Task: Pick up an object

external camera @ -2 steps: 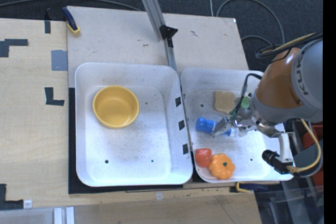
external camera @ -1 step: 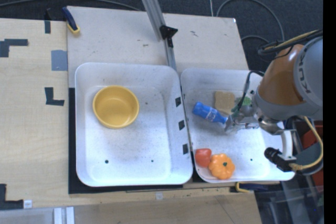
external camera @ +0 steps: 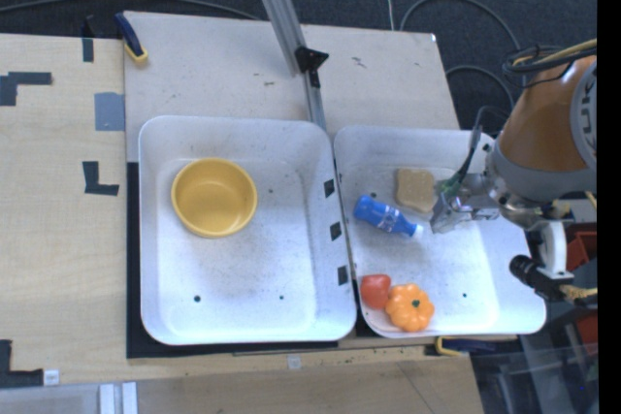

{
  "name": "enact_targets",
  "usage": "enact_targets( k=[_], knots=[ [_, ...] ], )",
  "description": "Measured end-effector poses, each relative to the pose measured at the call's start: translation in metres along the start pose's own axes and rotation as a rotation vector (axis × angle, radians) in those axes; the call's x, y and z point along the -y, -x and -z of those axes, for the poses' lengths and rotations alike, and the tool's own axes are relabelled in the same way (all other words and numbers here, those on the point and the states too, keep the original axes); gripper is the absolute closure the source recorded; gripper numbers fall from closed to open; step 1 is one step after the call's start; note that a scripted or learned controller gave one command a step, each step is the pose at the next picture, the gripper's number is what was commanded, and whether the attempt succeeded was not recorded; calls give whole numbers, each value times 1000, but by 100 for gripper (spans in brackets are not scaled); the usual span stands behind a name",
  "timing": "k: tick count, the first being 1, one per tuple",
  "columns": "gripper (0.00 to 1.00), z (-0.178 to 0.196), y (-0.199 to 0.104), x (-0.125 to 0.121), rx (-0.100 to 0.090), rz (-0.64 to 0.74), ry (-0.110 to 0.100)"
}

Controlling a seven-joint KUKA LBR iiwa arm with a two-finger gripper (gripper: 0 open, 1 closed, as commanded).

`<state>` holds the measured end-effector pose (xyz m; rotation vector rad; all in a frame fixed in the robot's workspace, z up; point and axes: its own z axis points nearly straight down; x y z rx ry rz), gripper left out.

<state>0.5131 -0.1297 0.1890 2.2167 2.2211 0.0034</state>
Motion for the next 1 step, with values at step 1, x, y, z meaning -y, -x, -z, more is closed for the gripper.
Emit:
enact_targets(
  k=[1],
  knots=[
    [100, 13, 0, 0, -1, -1, -4]
  ],
)
